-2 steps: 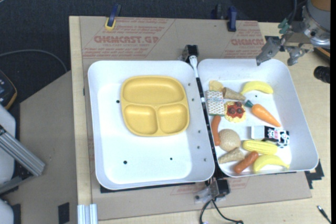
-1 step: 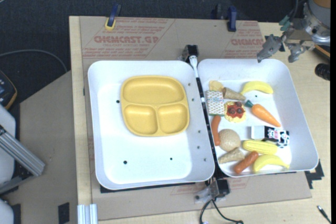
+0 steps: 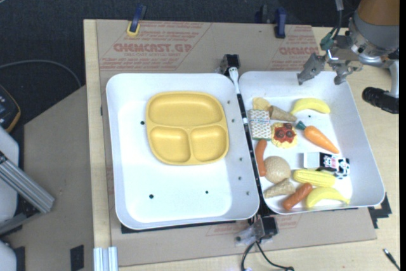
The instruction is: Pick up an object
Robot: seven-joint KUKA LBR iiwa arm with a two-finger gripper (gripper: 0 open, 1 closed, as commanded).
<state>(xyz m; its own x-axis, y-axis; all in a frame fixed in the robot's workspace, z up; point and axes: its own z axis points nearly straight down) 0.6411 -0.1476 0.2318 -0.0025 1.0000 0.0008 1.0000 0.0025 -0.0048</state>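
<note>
The right bin (image 3: pixel 365 155) holds a heap of toy food: a yellow banana (image 3: pixel 309 105), an orange carrot (image 3: pixel 320 136), a pizza slice (image 3: pixel 284 134), a corn cob (image 3: pixel 315 177), a second banana (image 3: pixel 325 197), a tan potato (image 3: pixel 276 167) and a sausage (image 3: pixel 296 195). My gripper (image 3: pixel 325 73) hangs over the bin's far rim, above and behind the upper banana. Its two fingers stand apart with nothing between them.
The left bin (image 3: pixel 127 187) carries a yellow three-compartment tray (image 3: pixel 187 126). A small black-and-white cow toy (image 3: pixel 336 165) lies by the corn. Clamps (image 3: pixel 134 23) hold the cardboard base at the back. The arm's orange band (image 3: pixel 380 3) rises at the upper right.
</note>
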